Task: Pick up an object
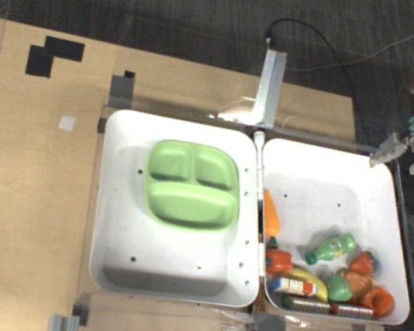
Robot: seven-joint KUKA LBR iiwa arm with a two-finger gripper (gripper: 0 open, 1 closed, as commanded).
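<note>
The gripper (412,153) hangs past the right bin's (330,181) far right corner, fingers spread wide, grasping nothing.

Wooden bench (29,194) bears two white bins (109,254) side by side

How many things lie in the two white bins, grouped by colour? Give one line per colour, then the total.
Left bin:
Green: 1, the divided plate

Right bin:
Green: 2, the bottle and a small piece
Orange: 3, the carrot, a cup and a brownish piece
Red: 2, pieces at and
Yellow: 1, the banana
Dark: 1, a stick

Total: about 10; the pile overlaps.
</note>
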